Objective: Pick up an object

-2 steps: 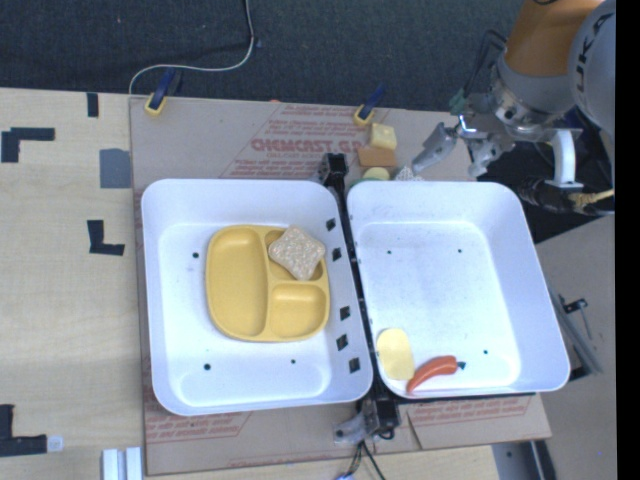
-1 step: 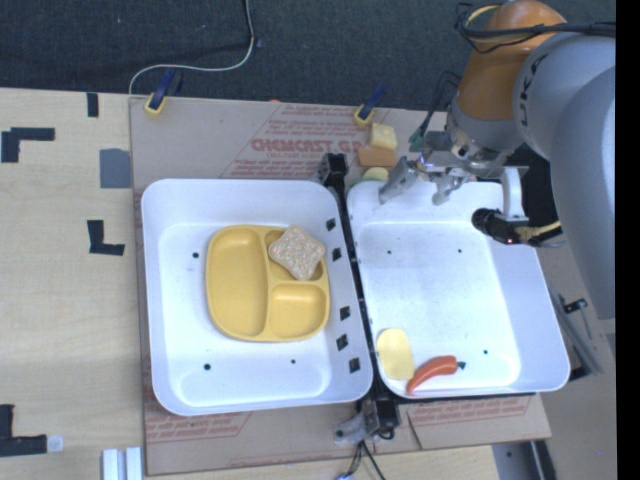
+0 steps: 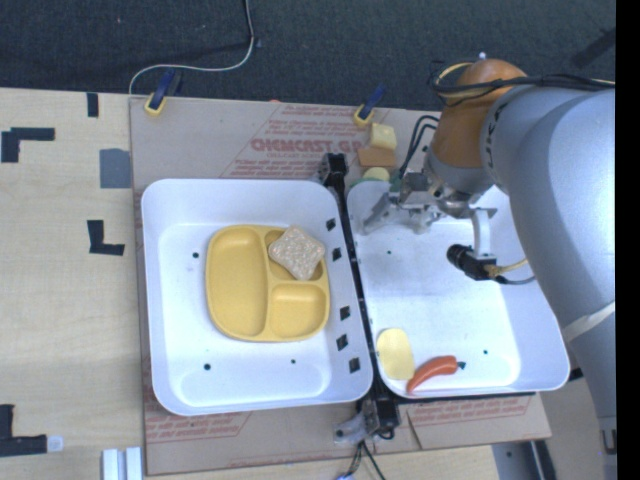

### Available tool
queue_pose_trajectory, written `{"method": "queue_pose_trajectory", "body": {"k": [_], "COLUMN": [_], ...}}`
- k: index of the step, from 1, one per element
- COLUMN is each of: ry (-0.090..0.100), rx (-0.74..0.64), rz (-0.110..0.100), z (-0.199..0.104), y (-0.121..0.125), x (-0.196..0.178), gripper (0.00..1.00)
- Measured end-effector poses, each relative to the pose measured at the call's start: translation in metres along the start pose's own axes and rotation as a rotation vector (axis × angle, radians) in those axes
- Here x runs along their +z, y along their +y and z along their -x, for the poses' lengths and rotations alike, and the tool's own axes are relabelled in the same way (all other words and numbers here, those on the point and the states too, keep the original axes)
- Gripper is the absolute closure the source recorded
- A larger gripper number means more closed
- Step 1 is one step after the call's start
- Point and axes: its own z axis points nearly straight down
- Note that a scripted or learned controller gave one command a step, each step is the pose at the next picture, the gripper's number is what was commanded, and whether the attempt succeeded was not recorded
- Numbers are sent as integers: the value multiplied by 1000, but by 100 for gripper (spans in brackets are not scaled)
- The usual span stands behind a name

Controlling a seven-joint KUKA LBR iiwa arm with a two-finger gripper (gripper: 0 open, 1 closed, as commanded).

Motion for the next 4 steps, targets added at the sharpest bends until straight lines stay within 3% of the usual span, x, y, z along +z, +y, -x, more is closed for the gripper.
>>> {"method": "queue_pose_trajectory", "body": {"k": [1, 2, 3, 4], "ry": [-1, 1, 2, 1], "rx": [0, 0, 0, 2], "rz": [-3, -3, -4, 0], "z": [-13, -14, -14, 26], "y": [0, 0, 0, 1], "x": [-5, -14, -14, -4], "gripper": [0, 100, 0, 0]}}
